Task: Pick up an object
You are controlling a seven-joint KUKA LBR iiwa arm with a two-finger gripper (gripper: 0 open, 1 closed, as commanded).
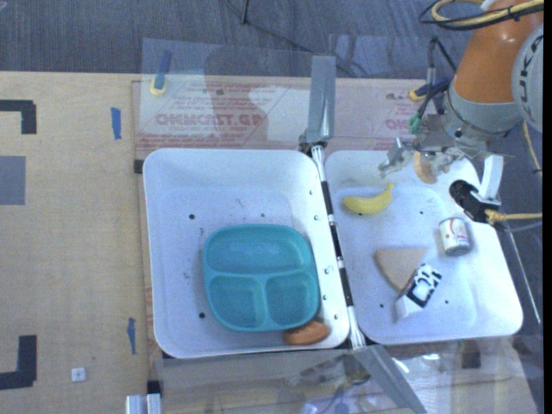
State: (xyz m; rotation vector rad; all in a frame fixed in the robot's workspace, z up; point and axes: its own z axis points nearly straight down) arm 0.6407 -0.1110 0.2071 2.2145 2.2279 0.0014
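You have the grey arm with its orange band (493, 63) reaching in over the far right corner of the right-hand shallow white bin (483, 313). The two-finger gripper (405, 152) hangs above that bin's far edge, and you cannot tell from this angle how far its jaws stand apart; nothing shows between them.

Below and just left of the gripper lies a yellow banana (369, 201), curved, near the bin's far left corner, apart from the other items. A small round tan object (424, 167) sits just beside the gripper against the far wall, partly hidden by the wrist hardware. Near the right wall you see a small silver can with a pale label (454, 235) lying on its side. Toward the middle rests a flat tan wedge-shaped piece (400, 266), and touching its near corner is a small black-and-white packet (417, 288).

The left-hand white bin (172, 188) holds a teal plastic divided tray with three compartments (260, 277), and an orange rounded object (306, 333) lies against the tray's near edge at the bin's front wall. Yellow and black cables (496, 216) trail by the right bin's right rim.
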